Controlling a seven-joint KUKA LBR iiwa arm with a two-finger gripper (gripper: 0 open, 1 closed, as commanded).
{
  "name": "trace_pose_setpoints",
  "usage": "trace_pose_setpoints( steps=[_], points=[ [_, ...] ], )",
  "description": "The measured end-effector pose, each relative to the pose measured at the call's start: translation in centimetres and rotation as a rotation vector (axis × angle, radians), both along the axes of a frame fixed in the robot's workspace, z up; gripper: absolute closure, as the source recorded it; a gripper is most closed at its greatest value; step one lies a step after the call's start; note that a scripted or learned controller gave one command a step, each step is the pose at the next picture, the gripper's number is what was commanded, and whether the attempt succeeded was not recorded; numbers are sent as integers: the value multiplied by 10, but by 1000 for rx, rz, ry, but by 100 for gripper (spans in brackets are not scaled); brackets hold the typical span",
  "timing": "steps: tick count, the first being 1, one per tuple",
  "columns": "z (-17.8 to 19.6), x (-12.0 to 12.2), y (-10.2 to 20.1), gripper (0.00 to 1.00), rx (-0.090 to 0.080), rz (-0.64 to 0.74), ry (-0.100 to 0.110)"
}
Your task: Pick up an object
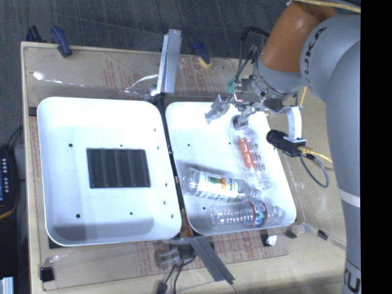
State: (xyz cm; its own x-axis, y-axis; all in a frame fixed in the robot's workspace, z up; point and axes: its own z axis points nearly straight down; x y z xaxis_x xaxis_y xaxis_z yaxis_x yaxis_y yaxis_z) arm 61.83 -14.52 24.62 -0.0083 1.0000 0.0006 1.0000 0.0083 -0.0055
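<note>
Grey arm: we see the arm (334,72) come in from the right of the right bin, with its orange band above the wrist, over the bin's far right corner.
Bench: we see a pale board (92,72) under both bins, with blue clamps along its far edge.
Left bin: we see a white bin (61,164) touching the right bin along one side; a dark ribbed rectangle (118,168) lies on its floor, well apart from the right bin.
Right bin: we take the right bin (196,133) as our landmark; it is white and shallow and holds three clear plastic bottles.
Near bottle: we see the near bottle (242,214) lying on its side along the right bin's near wall, with a red and blue label.
Middle bottle: we see the middle bottle (217,185) on its side just beyond that one, in the bin's near half, with a green and orange label; the two look to touch.
Orange-label bottle: we see the orange-label bottle (250,152) lying along the bin's right side, its top end toward the far wall, directly under the gripper.
Gripper: we see the gripper (236,110) over the right bin's far end, fingers spread wide, one finger (215,109) reaching toward the bin's middle; nothing sits between them.
</note>
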Motion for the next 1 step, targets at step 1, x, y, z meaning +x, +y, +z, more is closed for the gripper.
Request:
trace_pose_setpoints(
  steps=[1],
  points=[
    [-96,-70,-8,0,0,56,1]
  ],
)
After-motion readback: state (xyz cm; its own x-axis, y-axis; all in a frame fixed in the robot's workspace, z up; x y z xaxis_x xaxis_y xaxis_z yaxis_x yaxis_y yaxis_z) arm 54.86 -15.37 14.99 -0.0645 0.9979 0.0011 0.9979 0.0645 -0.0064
